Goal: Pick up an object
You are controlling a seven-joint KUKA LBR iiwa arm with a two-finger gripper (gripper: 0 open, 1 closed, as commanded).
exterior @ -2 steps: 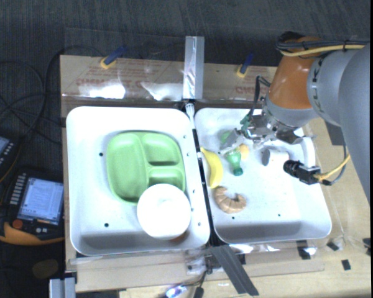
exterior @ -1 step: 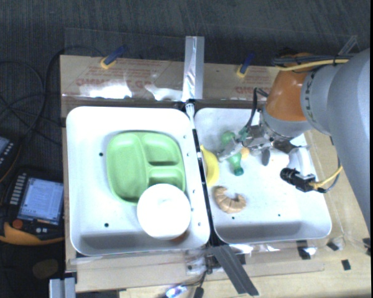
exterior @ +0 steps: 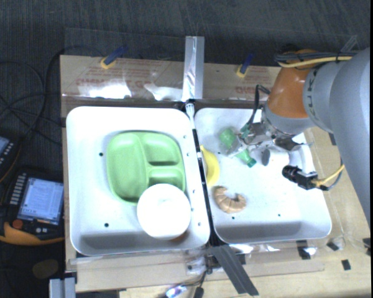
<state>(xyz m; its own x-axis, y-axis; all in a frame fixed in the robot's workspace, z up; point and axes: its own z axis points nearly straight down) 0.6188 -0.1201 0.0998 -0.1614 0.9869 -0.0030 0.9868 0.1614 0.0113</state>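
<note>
Grey arm with orange wrist band (exterior: 292,98) is reaching into the right shallow white bin (exterior: 298,219), hand (exterior: 253,146) hovering low over the upper-left part. Can't tell if the hand is spread or pressed together; nothing visibly pinched.

Small green plastic object (exterior: 228,136) is sitting just beside the hand, with a smaller teal piece (exterior: 248,160) under it. Yellow banana-like item (exterior: 209,165) is lying against the divider; tan croissant-shaped toy (exterior: 230,200) is sitting mid-bin.

Looks like the approach step: next move probably needs lowering and closing around the green object.

Divider wall is close on the left, tight there. Open floor toward the lower right. Left bin (exterior: 87,228) is carrying a green divided plate (exterior: 137,160) and a white round bowl (exterior: 164,211).
</note>
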